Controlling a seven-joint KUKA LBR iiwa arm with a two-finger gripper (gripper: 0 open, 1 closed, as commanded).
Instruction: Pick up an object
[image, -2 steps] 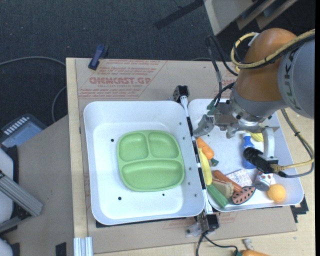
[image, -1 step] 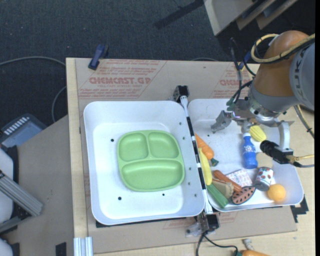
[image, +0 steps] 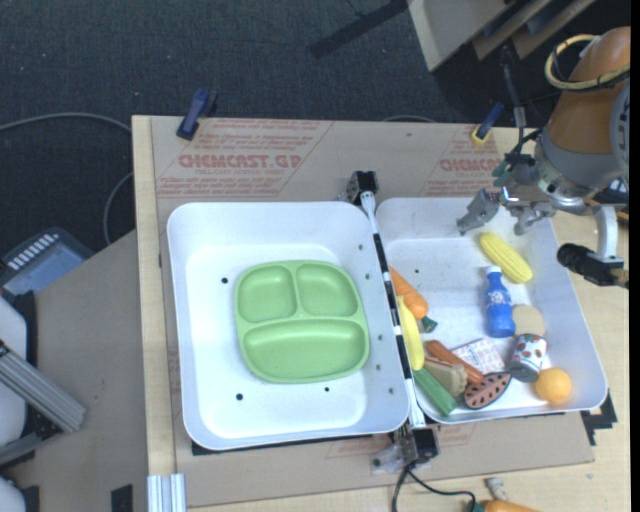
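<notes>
Gripper (image: 497, 210) is hovering over the far edge of the right bin (image: 590, 345), its two fingers spreading apart and clamping nothing. You are seeing the corn cob (image: 506, 257) lying just beside it, with a blue bottle (image: 497, 302), an orange (image: 553, 385) and a carrot (image: 408, 290) also resting in that bin. Left bin (image: 190, 300) is holding a green divided plate (image: 299, 321).
</notes>
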